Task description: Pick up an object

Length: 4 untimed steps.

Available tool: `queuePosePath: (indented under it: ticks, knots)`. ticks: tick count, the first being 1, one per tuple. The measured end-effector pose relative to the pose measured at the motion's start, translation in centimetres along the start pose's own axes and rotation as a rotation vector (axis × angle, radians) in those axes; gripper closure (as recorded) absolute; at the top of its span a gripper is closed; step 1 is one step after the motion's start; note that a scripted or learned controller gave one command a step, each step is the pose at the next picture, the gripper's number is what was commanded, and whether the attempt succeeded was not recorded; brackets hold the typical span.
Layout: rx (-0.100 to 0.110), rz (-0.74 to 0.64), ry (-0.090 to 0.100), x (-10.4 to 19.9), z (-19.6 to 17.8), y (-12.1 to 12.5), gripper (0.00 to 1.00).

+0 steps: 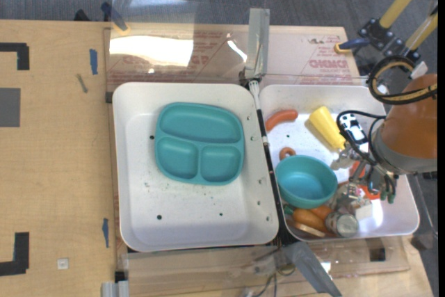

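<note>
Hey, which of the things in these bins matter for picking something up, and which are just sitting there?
For the job: gripper, teal bowl, yellow piece, red sausage, orange food, all in the right bin.
Lying about: teal divided plate in the left bin, clear panel behind the bins.

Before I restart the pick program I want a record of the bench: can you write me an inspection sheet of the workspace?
Surface: two shallow white bins side by side, left bin and right bin, on a wooden bench.
Job's things: right bin holds a teal bowl, a yellow block, an orange-red sausage-shaped toy and orange items at the bowl's near side.
Clutter: a teal divided plate lies in the left bin; dark specks around it.
Grippers: gripper low over the right bin beside the bowl; fingers unclear.
Cables: black cable loop above the wrist.
Surroundings: clear plastic sheet behind the bins, grey floor.
</note>
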State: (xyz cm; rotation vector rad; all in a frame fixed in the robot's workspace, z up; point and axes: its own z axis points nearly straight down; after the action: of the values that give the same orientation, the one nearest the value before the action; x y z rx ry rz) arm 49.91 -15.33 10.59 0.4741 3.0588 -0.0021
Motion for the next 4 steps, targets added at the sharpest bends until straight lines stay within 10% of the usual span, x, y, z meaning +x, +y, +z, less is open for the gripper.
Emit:
queuePosePath:
  ticks: [1, 4]
  knots:
    - [0.009, 0.112, 0.031, 0.6, 1.6, 0.6, 0.00]
    - [0.013, 0.077, 0.032, -8.2, 2.1, 4.2, 0.00]
